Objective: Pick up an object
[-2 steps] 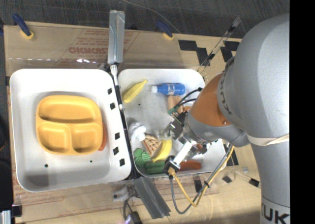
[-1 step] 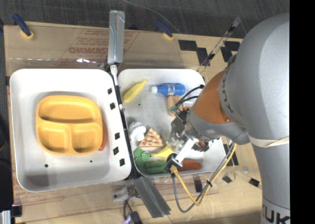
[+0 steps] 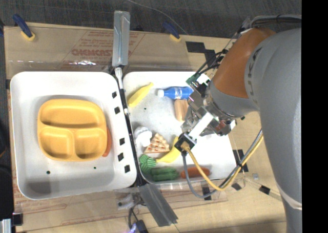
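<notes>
Several small toys crowd the right bin, centre frame. A blue bottle lies on its side just upper left of the gripper, whose grip I cannot tell. The bottle is probably light, hollow, slippery plastic, best pinched across its body.

The grey arm is reaching in from the right, its thick link running down that side of the view. The orange band is sitting just above the wrist, which is angling down and to the left. The claw is hanging low beneath the wrist, pointing downward and largely hidden by it.
</notes>
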Robot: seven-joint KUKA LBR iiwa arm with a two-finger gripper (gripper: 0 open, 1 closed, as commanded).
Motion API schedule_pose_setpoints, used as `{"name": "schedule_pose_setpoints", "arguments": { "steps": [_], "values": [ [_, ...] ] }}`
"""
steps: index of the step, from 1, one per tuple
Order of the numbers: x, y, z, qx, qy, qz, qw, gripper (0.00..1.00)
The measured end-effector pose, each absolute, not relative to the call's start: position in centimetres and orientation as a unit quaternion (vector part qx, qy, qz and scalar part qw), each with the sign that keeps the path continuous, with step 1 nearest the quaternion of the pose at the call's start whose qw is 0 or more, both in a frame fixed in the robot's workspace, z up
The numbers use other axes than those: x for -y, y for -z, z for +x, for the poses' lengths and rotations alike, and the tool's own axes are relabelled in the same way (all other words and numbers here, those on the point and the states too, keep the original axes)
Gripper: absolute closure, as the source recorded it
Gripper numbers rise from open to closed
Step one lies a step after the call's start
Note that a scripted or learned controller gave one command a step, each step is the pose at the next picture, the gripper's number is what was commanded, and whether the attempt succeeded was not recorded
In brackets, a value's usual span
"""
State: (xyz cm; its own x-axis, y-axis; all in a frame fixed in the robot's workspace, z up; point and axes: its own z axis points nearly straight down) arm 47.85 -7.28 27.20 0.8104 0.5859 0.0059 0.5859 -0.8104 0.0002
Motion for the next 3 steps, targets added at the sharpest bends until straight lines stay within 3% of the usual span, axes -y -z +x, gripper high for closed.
{"name": "schedule_pose_setpoints", "arguments": {
  "steps": [1,2,3],
  "values": [
    [14.6,-33.4,49.7,0.351,0.0001,-0.936,0.000,1.00],
    [18.3,-23.3,47.5,0.404,-0.0039,-0.915,0.003,1.00],
    [18.3,-23.5,47.6,0.405,-0.0020,-0.914,0.002,0.00]
  ]
}}
